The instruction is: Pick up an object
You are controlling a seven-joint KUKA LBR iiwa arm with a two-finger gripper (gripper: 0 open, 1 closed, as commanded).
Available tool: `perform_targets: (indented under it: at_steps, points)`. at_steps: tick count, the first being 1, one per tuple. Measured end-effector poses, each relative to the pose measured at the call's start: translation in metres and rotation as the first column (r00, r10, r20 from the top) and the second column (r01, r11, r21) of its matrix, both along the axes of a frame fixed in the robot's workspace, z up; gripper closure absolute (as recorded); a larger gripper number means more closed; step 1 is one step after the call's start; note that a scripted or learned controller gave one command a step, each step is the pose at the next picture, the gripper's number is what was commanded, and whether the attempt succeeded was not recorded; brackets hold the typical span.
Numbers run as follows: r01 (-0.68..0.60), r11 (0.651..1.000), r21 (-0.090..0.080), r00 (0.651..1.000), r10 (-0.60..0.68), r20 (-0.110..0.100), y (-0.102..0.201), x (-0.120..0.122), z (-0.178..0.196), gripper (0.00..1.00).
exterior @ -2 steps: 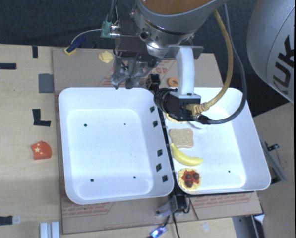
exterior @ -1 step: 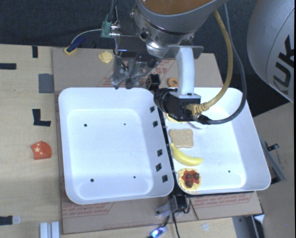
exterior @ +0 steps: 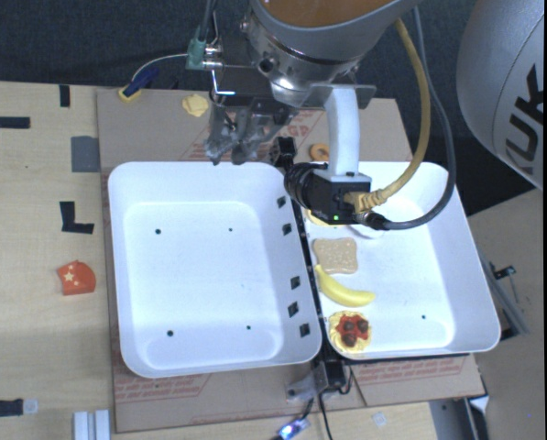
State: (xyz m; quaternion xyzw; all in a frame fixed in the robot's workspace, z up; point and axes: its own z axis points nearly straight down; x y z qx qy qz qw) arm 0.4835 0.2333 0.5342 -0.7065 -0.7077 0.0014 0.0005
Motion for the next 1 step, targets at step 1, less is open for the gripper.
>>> perform_targets:
  at_steps: [1]
  points:
    - [0.0,1.0,0.0,1.0,0.0,0.0,0.0,0.0,0.0,1.0]
